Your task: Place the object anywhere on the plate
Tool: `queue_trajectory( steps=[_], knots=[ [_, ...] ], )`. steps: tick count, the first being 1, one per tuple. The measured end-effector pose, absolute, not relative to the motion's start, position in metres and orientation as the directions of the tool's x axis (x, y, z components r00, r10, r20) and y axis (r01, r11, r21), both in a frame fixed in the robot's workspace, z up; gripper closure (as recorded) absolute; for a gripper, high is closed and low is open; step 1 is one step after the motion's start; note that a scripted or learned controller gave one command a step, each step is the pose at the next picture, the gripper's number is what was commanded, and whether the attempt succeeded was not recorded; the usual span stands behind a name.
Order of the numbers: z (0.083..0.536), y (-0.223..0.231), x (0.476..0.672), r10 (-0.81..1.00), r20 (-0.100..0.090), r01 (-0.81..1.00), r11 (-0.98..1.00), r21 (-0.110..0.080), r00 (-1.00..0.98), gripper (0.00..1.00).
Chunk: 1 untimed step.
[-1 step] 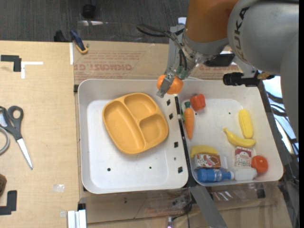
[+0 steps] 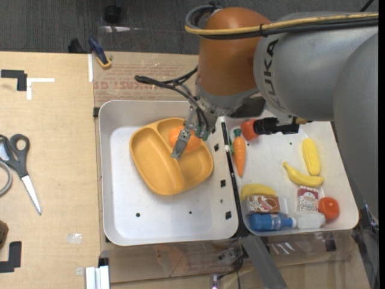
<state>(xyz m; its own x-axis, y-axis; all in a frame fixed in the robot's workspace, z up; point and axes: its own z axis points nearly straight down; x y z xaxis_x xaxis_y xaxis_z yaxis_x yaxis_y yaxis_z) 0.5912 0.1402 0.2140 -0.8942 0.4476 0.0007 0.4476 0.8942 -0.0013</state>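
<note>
Down over the yellow plate, the hand tilts, clamped on an orange object.

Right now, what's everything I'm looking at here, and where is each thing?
plate: one, yellow, divided, left bin
orange toy: one, on the plate, at the end effector
carrot: one, orange, right bin's left side
corn: one, yellow, right bin
banana: one, yellow, right bin
bottle: one, blue, right bin's front
tomato: one, orange-red, right bin's front corner
scissors: one pair, grey, bench at left
bins: two, white, side by side
arm: one, grey with orange band
end effector: one, over the plate
</note>
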Motion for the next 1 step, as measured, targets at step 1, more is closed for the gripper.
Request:
queue_trajectory(
  steps=[1],
  knots=[
    [0.2142,0.1399,0.5914,0.448,0.0,0.448,0.894,-0.001,-0.894,0.0]
  ],
)
